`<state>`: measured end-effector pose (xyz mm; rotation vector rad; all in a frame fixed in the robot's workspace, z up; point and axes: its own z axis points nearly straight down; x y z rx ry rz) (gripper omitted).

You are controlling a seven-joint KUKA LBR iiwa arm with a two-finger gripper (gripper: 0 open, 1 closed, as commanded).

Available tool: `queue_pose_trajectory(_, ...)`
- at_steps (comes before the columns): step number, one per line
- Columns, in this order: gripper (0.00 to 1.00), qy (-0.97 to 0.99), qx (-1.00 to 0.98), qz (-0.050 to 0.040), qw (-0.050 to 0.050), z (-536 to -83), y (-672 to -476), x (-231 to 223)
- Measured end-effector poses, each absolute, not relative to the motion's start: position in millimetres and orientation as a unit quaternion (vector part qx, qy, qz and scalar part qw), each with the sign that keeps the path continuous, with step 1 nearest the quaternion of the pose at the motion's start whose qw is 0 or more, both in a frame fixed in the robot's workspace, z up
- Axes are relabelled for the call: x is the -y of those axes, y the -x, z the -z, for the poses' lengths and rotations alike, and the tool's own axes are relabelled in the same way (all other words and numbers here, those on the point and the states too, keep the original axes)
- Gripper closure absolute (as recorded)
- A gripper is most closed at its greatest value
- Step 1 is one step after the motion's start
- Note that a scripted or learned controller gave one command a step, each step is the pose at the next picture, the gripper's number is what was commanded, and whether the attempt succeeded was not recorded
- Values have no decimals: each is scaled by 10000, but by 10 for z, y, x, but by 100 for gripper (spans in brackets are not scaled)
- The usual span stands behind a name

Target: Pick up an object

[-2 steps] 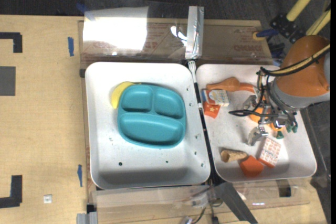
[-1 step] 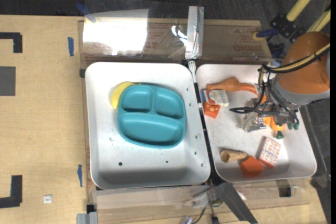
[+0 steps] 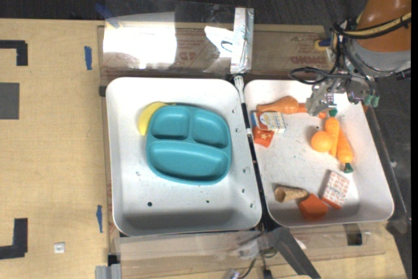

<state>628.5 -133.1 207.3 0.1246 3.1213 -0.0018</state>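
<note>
My gripper (image 3: pixel 321 101) hangs over the far part of the right bin (image 3: pixel 377 160), beneath the orange-banded wrist. Just to its left lies an orange bottle-shaped toy (image 3: pixel 282 104). Right below it are a carrot (image 3: pixel 341 140) and an orange ball (image 3: pixel 321 142), side by side. A small white carton (image 3: pixel 272 121) and a red piece (image 3: pixel 262 136) rest by the bin's left wall. Near the front lie a brown lump (image 3: pixel 290 193), an orange-red cup (image 3: pixel 313 206) and a patterned card box (image 3: pixel 337 187). I see nothing held in the gripper.
The left bin (image 3: pixel 124 160) holds a teal divided plate (image 3: pixel 189 142) lying over a yellow object (image 3: pixel 150 113). A clear plastic sheet (image 3: pixel 176 39) stands behind the bins. Cables (image 3: pixel 313 72) trail from the wrist over the right bin's far rim.
</note>
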Motion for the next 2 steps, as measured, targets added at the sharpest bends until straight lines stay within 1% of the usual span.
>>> queue_pose_trajectory(1, 0, -404, -9992, 2, 42, -2024, -6263, 1340)
queue_pose_trajectory(2, 0, -342, -9994, -1, -18, -980, -5803, 2099)
